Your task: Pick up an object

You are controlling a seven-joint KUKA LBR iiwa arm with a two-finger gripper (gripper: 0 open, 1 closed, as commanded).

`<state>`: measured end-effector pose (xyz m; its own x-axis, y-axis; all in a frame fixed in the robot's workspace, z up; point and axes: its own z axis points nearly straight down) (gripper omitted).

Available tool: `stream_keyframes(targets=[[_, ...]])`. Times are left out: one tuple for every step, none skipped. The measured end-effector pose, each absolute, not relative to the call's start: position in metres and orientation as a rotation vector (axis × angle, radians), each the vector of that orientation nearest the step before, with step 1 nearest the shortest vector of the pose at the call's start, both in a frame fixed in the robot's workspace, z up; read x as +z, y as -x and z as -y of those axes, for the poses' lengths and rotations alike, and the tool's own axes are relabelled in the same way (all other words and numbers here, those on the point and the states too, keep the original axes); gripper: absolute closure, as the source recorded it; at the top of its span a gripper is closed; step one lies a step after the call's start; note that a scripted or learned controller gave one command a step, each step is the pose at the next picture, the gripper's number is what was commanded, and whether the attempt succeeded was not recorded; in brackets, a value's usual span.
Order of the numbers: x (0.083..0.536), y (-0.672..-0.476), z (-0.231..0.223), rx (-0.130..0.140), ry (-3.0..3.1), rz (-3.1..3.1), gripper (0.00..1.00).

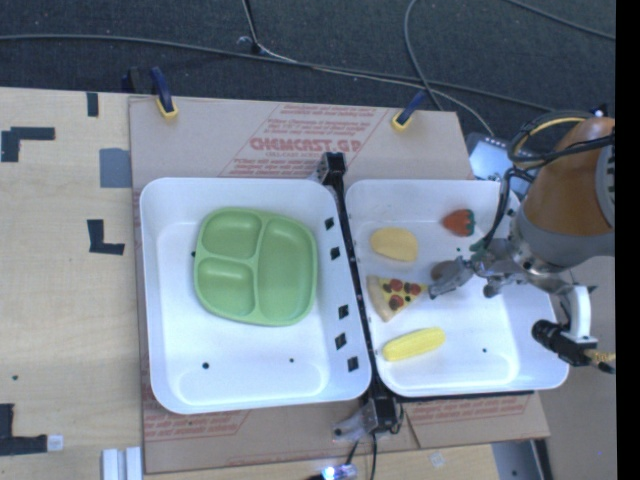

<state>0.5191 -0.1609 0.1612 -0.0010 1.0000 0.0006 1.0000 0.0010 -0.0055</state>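
The right bin (500, 358) holds a yellow oval piece (394, 244), a pizza slice (395, 294), a yellow corn cob (413, 344) and a red strawberry (459, 222). My gripper (468, 276) hangs over the middle of this bin, to the right of the pizza slice and below the strawberry. Its fingers (449, 279) are spread apart with nothing between them. The arm (560, 208) reaches in from the right edge.
The left bin (170, 358) carries a green divided plate (254, 266). A black divider (345, 288) runs between the bins. Cables (430, 28) cross the dark floor behind the bench. Two clamps (163, 96) hold the cardboard sheet at the back.
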Motion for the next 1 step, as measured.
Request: stream_keyframes(targets=[[0.1026, -0.5125, 0.1681, 0.006, 2.218, 2.218, 0.00]])
